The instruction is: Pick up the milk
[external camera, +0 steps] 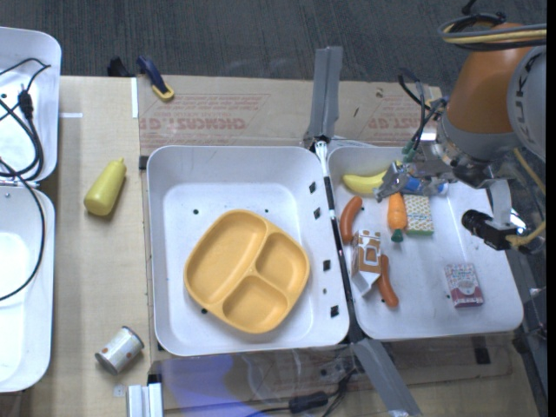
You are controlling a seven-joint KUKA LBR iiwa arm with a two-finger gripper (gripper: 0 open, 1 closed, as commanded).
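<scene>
The left bin point(165, 259) holds a yellow divided plate point(248, 270). In the right bin point(499, 315), the milk carton point(463, 284) lies near the front right corner, with a brown-and-white carton point(369, 252) and two sausages point(349, 217) toward the left wall, then a carrot point(397, 212), a green-white packet point(419, 215) and a banana point(365, 182) farther back. The gripper point(401, 179) hangs over the banana's end, well apart from the milk; I cannot tell how its jaws stand. The arm point(486, 94) bends down from the back right

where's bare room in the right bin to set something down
Bare floor lies between the sausage and the small carton, and along the right bin's near edge. The far left, around banana, carrot and gripper, is crowded.
</scene>
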